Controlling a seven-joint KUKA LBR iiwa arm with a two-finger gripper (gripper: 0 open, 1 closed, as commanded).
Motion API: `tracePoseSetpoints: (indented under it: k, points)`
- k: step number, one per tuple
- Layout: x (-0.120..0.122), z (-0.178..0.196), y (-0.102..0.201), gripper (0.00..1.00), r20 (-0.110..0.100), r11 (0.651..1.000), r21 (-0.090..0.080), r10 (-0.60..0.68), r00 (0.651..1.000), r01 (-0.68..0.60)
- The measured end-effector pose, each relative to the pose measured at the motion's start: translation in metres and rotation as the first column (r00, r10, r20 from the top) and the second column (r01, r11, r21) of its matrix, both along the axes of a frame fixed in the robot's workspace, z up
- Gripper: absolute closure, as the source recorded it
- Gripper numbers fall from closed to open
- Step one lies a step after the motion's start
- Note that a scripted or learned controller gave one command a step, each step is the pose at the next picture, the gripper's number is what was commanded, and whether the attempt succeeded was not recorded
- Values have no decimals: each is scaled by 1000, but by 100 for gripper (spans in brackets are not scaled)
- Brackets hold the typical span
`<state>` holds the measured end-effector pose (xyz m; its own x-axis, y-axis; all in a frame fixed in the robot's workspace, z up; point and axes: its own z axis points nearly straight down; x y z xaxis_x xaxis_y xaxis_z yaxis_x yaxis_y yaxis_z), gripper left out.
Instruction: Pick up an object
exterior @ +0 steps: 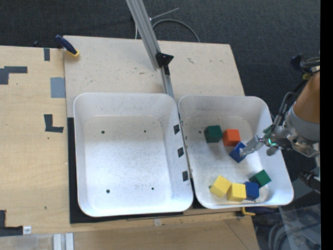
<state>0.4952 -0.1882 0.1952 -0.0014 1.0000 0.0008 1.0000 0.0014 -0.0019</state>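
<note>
The right bin [270,113] holds several small cubes. A dark green cube [212,134] and an orange cube [231,136] sit side by side near its middle. Just below the orange one lies a blue cube [238,152]. My gripper [253,145] reaches in over the bin's right wall, and its tip is right against this blue cube's right side. Whether it grips the cube is unclear. Near the front wall lie a green cube [260,178], two yellow cubes [220,186] [238,191] and a second blue cube [252,190].
The left bin [125,155] stands beside the right one, their walls touching. A slanted metal rail [145,25] crosses from the top down to the bins' shared edge. A blue and yellow tool [67,46] lies at the bench's far left corner.
</note>
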Motion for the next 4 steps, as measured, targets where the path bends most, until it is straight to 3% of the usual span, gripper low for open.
tracePoseSetpoints:
  k: [2,3,4]
  points:
    - [4,-103,-3,0,-6,1000,1,-1,1000,1]
    - [5,-90,-2,100,-2,1000,1,0,1000,0]
    - [8,-48,-3,100,4,1000,-2,0,1000,0]
